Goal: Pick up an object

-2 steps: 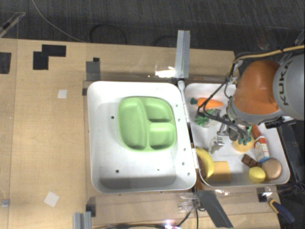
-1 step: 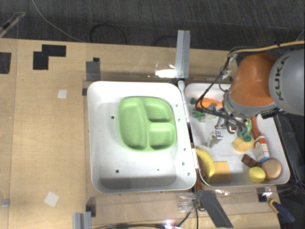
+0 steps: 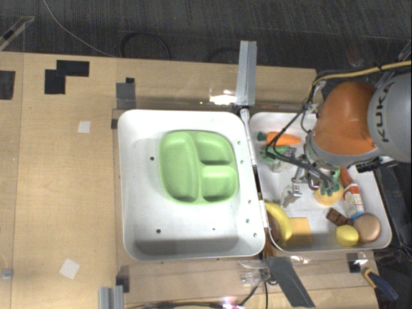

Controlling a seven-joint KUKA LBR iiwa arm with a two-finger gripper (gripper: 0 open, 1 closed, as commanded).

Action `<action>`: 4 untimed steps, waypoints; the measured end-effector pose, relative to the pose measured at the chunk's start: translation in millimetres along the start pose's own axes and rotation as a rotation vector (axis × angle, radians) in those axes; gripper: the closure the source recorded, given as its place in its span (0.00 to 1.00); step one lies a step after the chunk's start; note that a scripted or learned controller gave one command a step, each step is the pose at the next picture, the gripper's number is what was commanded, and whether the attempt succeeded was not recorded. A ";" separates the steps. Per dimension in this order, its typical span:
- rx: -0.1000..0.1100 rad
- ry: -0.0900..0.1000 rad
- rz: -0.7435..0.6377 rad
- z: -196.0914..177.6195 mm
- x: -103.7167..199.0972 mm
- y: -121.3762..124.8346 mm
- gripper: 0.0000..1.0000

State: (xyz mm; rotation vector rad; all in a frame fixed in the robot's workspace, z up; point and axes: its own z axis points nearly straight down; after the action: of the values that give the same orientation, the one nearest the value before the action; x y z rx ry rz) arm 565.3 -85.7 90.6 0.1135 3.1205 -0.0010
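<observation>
While the arm hangs low over the right bin, here's how it stands:

Claw: the claw is down among the clutter in the right bin, grey arm reaching in from the right; released or clenched, I cannot tell from this slant.

Progress: nothing visibly lifted yet; I'd judge this the reach-in stage, with the grasp and the lift both to come.

Candidates: a banana at the bin's near left, touching a tan block just to its right; a yellow lemon-like fruit and a brown round object at the near right; an orange carrot-like piece at the far end. Which one is the target, I can't say.

Left bin: the left bin carries a green divided plate, well apart from the action.

Surface: a pale wooden surface with black markings at its far left.

Room: dark carpeted floor beyond the far edge, a thin cable trailing across it.
</observation>
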 end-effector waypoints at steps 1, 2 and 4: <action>0.001 -0.003 -0.061 -2.1 51.2 -11.6 0.00; 0.002 -0.022 -0.068 -16.0 45.3 -10.4 1.00; 0.001 0.009 -0.143 -102.6 29.4 -111.6 0.00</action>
State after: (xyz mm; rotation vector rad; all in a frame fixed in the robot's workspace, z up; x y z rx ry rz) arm 526.0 -194.8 192.6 -0.1095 3.1295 -0.0040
